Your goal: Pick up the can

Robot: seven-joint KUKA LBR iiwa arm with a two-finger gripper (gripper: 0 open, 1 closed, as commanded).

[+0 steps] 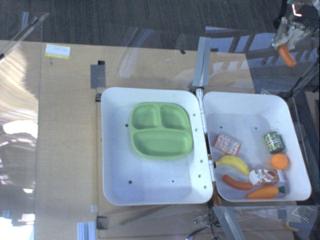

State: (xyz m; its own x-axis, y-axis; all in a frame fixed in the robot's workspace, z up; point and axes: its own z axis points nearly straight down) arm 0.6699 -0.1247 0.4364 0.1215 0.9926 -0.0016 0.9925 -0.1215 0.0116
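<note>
Well apart: can (273,142) in rt bin, pincer (289,38) upper rt, grip state unclear.

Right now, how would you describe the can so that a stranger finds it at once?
Look in the right bin, near its right wall. The can lies there, just above the orange. It is the one small cylinder with a green label; its neighbours are orange, yellow or red.

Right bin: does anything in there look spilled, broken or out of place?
Nothing stands out. The can sits near the right bin's right wall, an orange just in front of it; the banana, carrot and small packet lie loose but inside the bin, nothing spilled or visibly damaged.
</note>
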